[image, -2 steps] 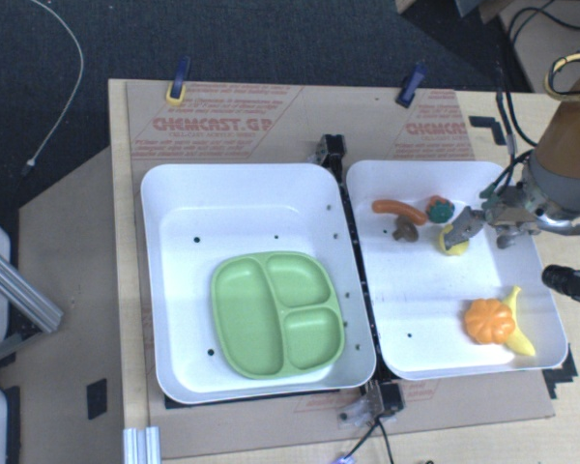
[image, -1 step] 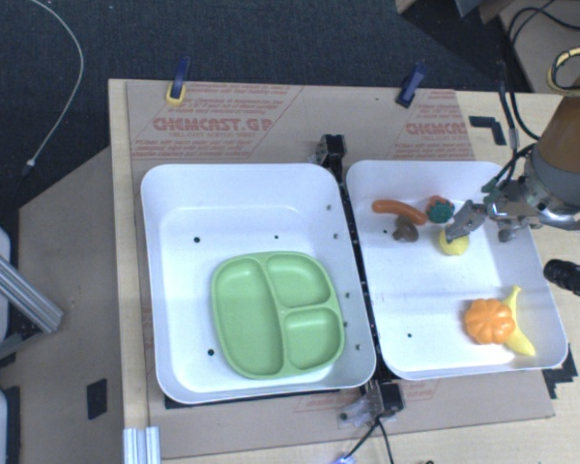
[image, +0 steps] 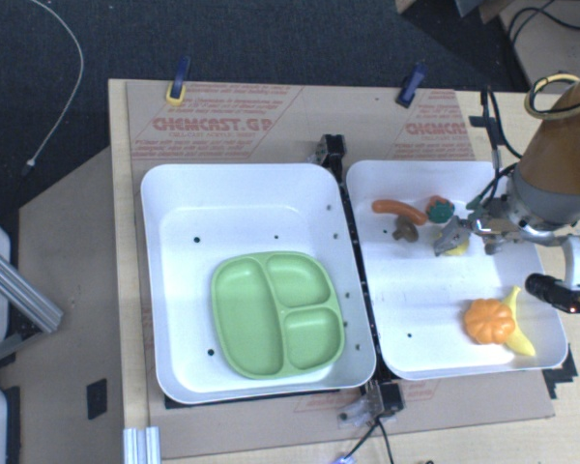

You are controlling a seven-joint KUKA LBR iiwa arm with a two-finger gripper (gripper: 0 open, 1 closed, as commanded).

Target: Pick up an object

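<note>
Your counter [image: 271,114] is a brown board printed with red lettering, and it carries two white bins side by side. The left bin [image: 174,201] holds a green plate [image: 275,312] with three compartments, lying flat toward the near side. The right bin [image: 416,336] holds all the small things.

The arm [image: 559,158] comes in from the right over the right bin's far corner, its orange band above the grey wrist. Its end effector [image: 461,232] hangs low over the bin's far half, right at a small yellowish piece [image: 453,246] (you cannot tell what that piece is). The view is too small and cluttered there to tell how wide the end effector is spread or whether it grips anything.

In the near right corner lies an orange pumpkin [image: 487,321], touching a banana [image: 516,329] that runs along its right side. Farther back, a sausage [image: 398,208] lies left of the end effector, with a brown mushroom [image: 404,228] just beside it on the near side. A small teal-and-orange toy [image: 438,208] sits just right of the sausage.
</note>
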